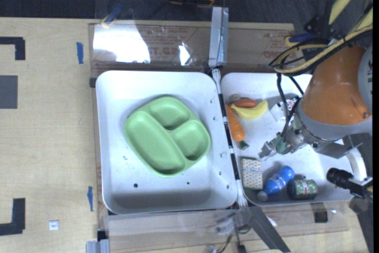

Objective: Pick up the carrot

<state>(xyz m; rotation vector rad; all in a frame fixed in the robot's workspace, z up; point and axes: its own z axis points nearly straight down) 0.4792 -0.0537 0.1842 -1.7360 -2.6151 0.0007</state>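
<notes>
The carrot (235, 123) lay along the right bin's (269, 79) left wall — likely light, stiff and smooth, best pinched mid-length across its width. The gripper (278, 145) hovered near it; whether released or clenched could not be told.

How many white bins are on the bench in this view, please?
2. The left bin holds a green divided plate; the right bin holds the carrot and other small items. The arm may hide part of the right bin.
</notes>
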